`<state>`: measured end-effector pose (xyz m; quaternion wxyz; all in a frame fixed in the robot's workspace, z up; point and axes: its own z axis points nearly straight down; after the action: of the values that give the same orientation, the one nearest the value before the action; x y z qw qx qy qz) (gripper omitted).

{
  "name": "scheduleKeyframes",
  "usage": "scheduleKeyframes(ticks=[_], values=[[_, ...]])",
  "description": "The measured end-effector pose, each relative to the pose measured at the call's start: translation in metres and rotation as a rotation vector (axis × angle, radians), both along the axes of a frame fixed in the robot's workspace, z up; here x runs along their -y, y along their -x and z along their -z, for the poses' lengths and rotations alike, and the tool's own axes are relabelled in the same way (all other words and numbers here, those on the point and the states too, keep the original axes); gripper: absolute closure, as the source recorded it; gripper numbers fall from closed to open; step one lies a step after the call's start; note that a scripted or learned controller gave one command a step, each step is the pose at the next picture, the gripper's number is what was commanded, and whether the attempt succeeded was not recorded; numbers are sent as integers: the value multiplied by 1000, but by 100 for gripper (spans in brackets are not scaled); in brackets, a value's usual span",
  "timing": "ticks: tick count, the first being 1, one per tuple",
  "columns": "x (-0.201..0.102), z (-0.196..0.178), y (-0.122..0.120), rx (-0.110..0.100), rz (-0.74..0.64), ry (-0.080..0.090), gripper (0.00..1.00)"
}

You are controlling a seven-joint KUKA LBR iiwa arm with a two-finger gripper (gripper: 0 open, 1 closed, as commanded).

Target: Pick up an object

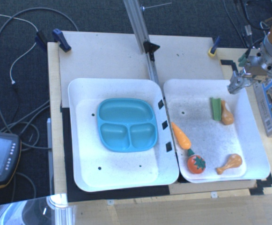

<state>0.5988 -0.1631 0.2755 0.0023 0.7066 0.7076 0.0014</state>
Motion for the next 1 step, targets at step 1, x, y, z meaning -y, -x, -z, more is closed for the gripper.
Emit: scheduleKeyframes(ticks=[1], values=[[-46,13,10,-8,-3,-4,100]])
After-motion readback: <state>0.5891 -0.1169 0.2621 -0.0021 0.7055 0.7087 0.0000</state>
